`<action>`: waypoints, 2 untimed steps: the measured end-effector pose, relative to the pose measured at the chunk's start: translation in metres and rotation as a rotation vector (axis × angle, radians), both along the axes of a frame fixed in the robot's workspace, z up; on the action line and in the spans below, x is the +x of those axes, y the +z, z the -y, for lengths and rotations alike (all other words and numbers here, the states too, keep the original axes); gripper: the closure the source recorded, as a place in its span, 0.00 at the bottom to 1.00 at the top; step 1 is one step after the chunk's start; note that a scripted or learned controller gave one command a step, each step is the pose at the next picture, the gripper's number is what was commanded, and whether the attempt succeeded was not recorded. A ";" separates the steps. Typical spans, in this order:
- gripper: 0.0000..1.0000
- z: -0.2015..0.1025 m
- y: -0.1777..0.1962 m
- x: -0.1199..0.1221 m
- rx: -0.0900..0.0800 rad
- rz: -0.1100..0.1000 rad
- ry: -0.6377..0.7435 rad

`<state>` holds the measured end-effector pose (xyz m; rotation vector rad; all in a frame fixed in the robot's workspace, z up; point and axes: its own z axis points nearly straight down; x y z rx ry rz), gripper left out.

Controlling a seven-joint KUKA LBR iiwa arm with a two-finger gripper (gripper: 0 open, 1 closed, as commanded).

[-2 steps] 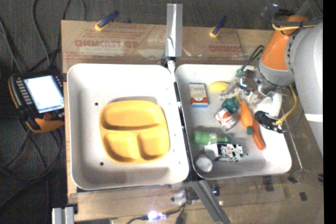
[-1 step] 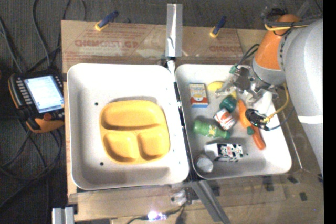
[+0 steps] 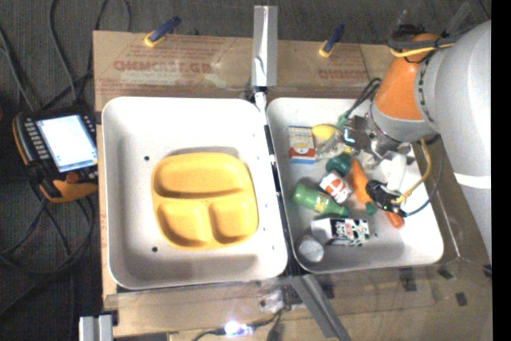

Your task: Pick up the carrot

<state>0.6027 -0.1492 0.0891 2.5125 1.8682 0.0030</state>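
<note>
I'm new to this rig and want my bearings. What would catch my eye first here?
A big yellow tray with compartments lies in the left bin. The right bin holds a jumble of small things, among them an orange carrot and a green bottle. The arm, with its orange band, reaches over that bin from the right, its gripper close above the carrot.
</note>
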 end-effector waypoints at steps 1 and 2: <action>1.00 0.000 0.012 0.002 0.000 0.005 0.000; 1.00 0.000 0.111 -0.048 0.006 -0.011 -0.233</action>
